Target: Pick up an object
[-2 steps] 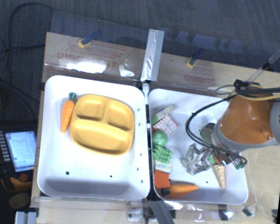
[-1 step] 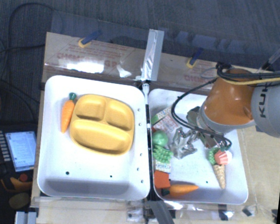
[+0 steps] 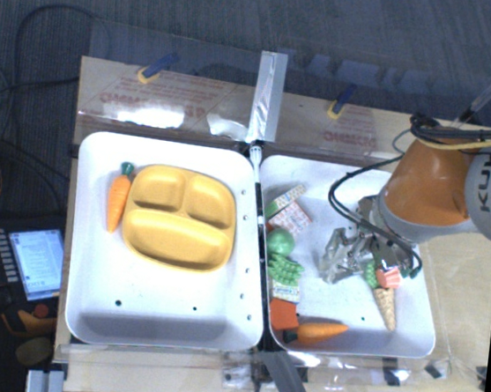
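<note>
The gripper [image 3: 342,258] hangs low in the right bin [image 3: 414,344]. Whether its fingers are spread or closed cannot be told, and nothing is visibly held between them. The nearest candidate is the ice-cream cone toy [image 3: 386,298], just beside the gripper on the side toward the arm and slightly nearer the camera. Its long axis slants away from the gripper, with the pointed tip farthest off. A carrot [image 3: 319,331] lies near, nearer the camera, its long axis crosswise. The arm casing shows partial lettering, "KU". Printing on the bench's rear strip is illegible.
</note>
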Controlling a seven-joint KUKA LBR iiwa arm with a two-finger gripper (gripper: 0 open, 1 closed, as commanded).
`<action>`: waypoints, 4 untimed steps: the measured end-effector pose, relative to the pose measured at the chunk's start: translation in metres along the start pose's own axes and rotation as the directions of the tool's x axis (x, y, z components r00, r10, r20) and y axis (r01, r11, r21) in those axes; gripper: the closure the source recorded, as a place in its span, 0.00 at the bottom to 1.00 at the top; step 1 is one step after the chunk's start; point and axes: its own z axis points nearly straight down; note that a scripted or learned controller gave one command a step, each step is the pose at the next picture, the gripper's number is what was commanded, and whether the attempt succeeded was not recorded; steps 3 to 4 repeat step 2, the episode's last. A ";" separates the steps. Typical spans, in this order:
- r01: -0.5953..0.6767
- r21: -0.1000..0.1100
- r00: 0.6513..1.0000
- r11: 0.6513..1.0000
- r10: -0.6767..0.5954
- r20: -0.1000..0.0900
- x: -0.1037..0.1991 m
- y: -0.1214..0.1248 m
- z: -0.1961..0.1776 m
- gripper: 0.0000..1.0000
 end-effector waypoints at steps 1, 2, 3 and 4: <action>0.060 0.002 0.998 0.998 -0.060 -0.002 0.067 -0.062 -0.006 1.00; 0.061 0.002 0.998 0.998 -0.061 -0.002 0.067 -0.062 -0.006 0.00; 0.061 0.002 0.998 0.998 -0.061 -0.002 0.067 -0.062 -0.006 0.00; 0.061 0.002 0.998 0.998 -0.061 -0.002 0.067 -0.062 -0.006 0.00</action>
